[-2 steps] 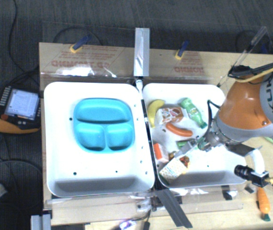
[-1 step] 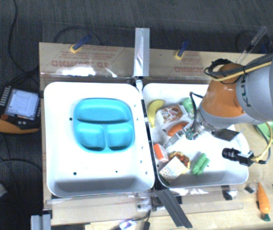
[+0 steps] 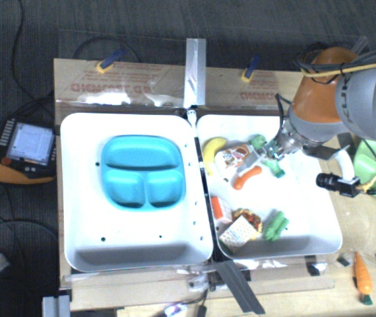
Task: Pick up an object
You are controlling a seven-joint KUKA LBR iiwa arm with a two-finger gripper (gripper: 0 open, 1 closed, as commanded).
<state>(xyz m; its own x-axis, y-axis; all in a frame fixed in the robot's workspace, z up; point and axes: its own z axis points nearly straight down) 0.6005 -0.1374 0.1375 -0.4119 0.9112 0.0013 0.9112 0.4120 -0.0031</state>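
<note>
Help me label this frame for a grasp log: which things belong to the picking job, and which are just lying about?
Job: tool; right bin with banana, orange carrot, green toy, snack packet.

Lying about: blue divided tray in left bin; handheld screen; carrot on bench.

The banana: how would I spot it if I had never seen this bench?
Find the right-hand white bin, the one crowded with toy food. The banana lies at its upper left corner, beside the divider between the bins. It is the one plain yellow curved piece; its neighbours are orange, green or printed.
</note>
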